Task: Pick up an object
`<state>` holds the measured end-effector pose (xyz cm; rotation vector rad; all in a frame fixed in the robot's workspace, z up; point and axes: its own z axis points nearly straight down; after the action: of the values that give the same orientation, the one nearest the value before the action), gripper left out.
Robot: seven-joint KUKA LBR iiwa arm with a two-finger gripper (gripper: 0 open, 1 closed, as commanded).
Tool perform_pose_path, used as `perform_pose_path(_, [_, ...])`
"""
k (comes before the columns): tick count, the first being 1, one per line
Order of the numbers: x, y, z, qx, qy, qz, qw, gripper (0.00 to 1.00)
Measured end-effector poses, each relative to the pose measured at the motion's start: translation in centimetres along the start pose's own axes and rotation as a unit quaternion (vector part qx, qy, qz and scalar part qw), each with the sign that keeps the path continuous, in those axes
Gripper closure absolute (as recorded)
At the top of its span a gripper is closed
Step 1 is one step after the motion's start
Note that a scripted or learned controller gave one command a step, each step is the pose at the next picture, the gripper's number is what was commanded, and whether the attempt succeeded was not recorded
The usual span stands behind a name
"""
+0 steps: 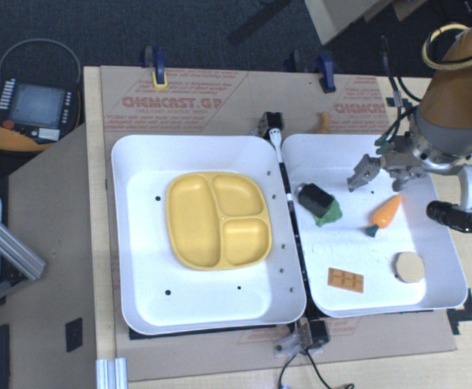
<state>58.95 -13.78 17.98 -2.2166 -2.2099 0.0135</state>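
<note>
The right bin [439, 298] holds several small items: a black and green sponge [318, 203], an orange toy carrot [386, 211], a brown cracker [345, 279] and a round beige biscuit [409, 267]. My gripper [378, 180] hangs over the back part of this bin, just behind and left of the carrot and to the right of the sponge. Its two fingers are spread apart with nothing between them, so it is open.
A yellow divided plate [218, 219] lies in the middle of the left bin [139, 298]. The grey arm with its orange band [455, 63] comes in from the upper right. A black clamp [271, 124] sits between the bins at the back.
</note>
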Motion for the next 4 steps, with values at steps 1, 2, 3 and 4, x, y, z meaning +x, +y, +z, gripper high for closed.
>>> perform_pose_path(1, [0.0, 0.3, -0.8, -0.007, -0.001, -0.002, 1.0, 0.0])
perform_pose_path(2, [-0.1, 1.3, 4.4, -0.004, 0.0, -0.002, 1.0, 0.0])
perform_pose_path(3, [-0.1, 1.3, 9.6, -0.006, 0.0, -0.001, 1.0, 0.0])
perform_pose_path(4, [-0.1, 1.5, 8.2, -0.009, -0.001, -0.001, 1.0, 1.0])
